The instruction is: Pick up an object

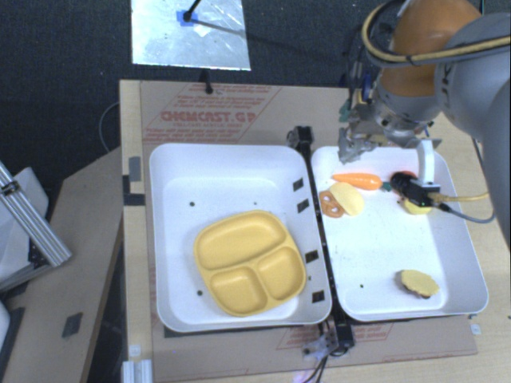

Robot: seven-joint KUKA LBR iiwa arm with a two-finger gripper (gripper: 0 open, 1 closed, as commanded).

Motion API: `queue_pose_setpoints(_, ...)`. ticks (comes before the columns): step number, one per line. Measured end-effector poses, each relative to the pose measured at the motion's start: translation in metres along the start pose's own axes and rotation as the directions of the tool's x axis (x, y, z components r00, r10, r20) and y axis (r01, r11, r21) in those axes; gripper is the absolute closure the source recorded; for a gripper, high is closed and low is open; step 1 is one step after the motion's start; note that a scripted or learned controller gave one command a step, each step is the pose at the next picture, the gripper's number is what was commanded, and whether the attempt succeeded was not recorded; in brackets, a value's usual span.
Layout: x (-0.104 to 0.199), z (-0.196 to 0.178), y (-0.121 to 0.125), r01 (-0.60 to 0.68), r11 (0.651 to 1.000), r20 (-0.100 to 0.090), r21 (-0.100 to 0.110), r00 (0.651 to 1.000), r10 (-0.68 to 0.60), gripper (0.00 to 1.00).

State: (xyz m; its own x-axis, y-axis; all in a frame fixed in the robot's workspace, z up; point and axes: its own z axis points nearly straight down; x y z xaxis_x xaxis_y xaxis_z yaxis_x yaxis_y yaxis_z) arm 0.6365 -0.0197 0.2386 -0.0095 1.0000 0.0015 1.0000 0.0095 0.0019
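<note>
From the camera view, the gripper (354,146) hangs low at the far rim of the right bin (455,246), and whether it is released or clenched I cannot tell; the carrot (357,181) lies just below it, probably the target, with a pale yellow piece (348,198) and a pretzel (329,205) touching nearby, crowding the approach; the bin divider sits close on one side, leaving open floor toward the cookie (418,283); the yellow tray (250,262) fills the left bin (172,214), well apart.
</note>
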Motion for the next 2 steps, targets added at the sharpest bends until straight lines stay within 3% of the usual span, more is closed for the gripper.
queue_pose_setpoints(2,0.108,-0.009,-0.004,0.001,1.000,-0.001,0.000,1.000,-0.001,1.00)
